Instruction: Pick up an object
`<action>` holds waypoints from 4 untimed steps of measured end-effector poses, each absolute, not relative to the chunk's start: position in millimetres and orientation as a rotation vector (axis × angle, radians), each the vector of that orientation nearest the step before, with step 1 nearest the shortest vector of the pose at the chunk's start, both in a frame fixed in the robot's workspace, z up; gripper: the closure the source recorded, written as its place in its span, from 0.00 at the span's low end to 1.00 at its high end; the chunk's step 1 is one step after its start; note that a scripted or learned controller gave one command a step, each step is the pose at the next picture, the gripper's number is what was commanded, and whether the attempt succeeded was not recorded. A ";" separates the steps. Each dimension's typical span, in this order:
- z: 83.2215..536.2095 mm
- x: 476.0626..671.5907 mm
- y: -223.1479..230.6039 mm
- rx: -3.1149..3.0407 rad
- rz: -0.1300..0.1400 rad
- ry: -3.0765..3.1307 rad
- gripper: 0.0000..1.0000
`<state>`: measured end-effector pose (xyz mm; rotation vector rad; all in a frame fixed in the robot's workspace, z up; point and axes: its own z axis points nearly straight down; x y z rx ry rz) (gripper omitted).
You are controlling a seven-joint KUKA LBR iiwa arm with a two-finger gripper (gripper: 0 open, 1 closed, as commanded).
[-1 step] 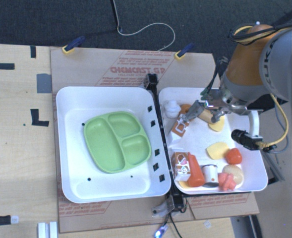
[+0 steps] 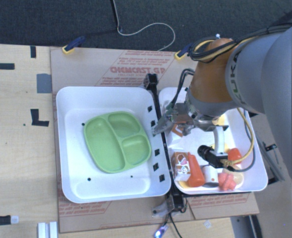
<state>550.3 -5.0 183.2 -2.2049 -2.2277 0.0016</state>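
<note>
Right bin [image 2: 257, 182]: small red-orange objects [image 2: 195, 175]

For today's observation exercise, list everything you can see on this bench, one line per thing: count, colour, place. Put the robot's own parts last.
Left bin: 1, white, left half of the bench.
Right bin: 1, white, beside the left bin, partly under the arm.
Divided plate: 1, light green, three compartments, lying in the left bin.
Small items: several, red, orange, pink and yellow, heaped at the near end of the right bin; too jumbled to count or identify.
Cardboard sheet: 1, brown with red print, under both bins.
Clamps: 2, blue and yellow, at the sheet's far corners.
Cable: 1, thin, white, on the dark floor beyond.
Arm: 1, grey with orange band, over the right bin.
Gripper: 1, dark, over the right bin's left side.
</note>
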 end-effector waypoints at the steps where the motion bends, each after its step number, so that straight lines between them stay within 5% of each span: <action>1: 310.1 486.9 39.1 -2.213 -0.007 -2.230 0.00; 2: 313.8 488.8 36.9 -2.216 0.004 -2.224 1.00; 3: 410.8 483.7 117.5 -2.213 -0.010 -2.235 1.00; 4: 240.5 481.9 59.9 -2.222 0.018 -2.211 1.00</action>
